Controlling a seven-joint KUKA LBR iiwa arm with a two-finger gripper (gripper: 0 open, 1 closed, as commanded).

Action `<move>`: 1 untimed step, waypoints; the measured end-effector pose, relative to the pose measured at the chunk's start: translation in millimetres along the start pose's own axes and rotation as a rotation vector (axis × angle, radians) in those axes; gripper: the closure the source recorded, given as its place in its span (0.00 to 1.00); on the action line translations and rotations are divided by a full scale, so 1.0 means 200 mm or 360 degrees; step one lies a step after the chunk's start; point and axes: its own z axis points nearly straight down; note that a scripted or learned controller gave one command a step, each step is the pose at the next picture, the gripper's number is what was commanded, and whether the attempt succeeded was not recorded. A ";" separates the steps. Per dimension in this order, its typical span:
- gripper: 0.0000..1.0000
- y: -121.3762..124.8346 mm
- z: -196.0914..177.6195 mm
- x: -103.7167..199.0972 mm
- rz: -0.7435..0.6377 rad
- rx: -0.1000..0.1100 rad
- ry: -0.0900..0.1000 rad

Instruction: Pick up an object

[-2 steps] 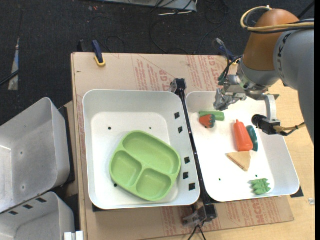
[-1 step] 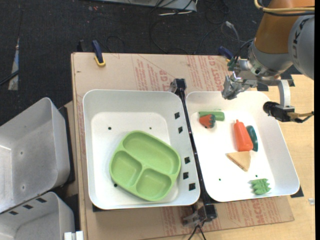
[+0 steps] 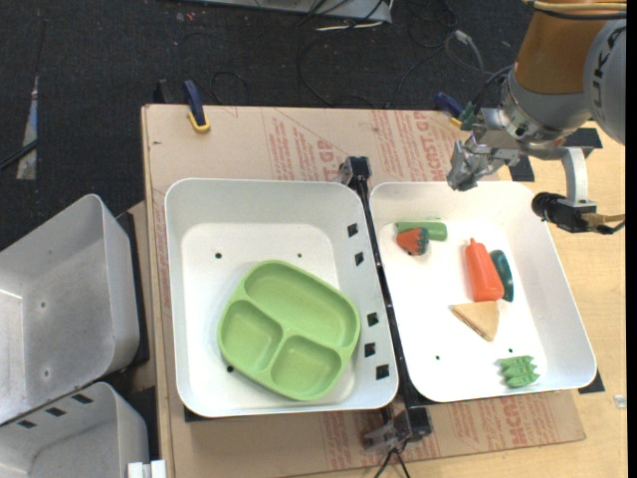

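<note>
My gripper (image 3: pixel 464 175) hangs over the back left corner of the right bin (image 3: pixel 557 267), with nothing between its fingers. Below it in that bin lie a small red and green toy (image 3: pixel 418 236), an orange carrot-like piece (image 3: pixel 483 270) beside a dark green piece (image 3: pixel 502 273), a tan wedge (image 3: pixel 480 318) and a small green leafy toy (image 3: pixel 519 370). The left bin (image 3: pixel 199 217) holds a light green divided plate (image 3: pixel 288 329).
A black divider (image 3: pixel 376 277) runs between the two bins. Spare white bins (image 3: pixel 55 297) stand off the bench at the left. Clamps (image 3: pixel 196 106) sit on the bench's back edge, and cables lie on the dark floor behind.
</note>
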 end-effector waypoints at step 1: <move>1.00 -0.09 0.01 0.20 -0.0005 0.0009 0.0003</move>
